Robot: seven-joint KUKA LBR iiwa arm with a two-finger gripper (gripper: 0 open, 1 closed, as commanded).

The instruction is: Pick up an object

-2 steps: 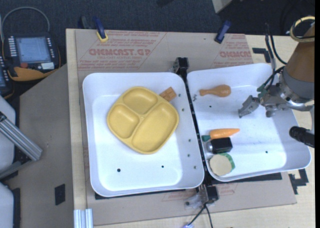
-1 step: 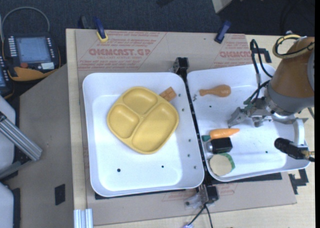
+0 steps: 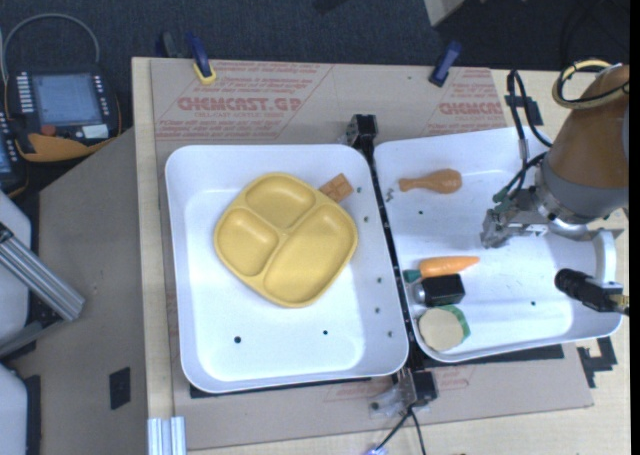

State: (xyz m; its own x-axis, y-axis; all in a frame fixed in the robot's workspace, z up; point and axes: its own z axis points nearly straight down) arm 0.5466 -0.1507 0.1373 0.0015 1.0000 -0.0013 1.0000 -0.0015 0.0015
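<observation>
The right bin (image 3: 520, 328) holds a tan drumstick-shaped piece (image 3: 432, 182) near its back wall. An orange carrot (image 3: 449, 265), a black block (image 3: 442, 290) and a round tan disc with a green rim (image 3: 442, 328) lie in a row at its front left. My gripper (image 3: 500, 227) hangs low over the middle right of this bin. It is to the right of the carrot and apart from it, below and right of the drumstick. Nothing shows between its tips.
The left bin (image 3: 200, 333) carries a yellow divided plate (image 3: 287, 239) with a small brown block (image 3: 336, 187) at its upper right edge. A black divider clamp (image 3: 362, 129) sits between the bins. Cables (image 3: 522, 113) trail by the arm at right.
</observation>
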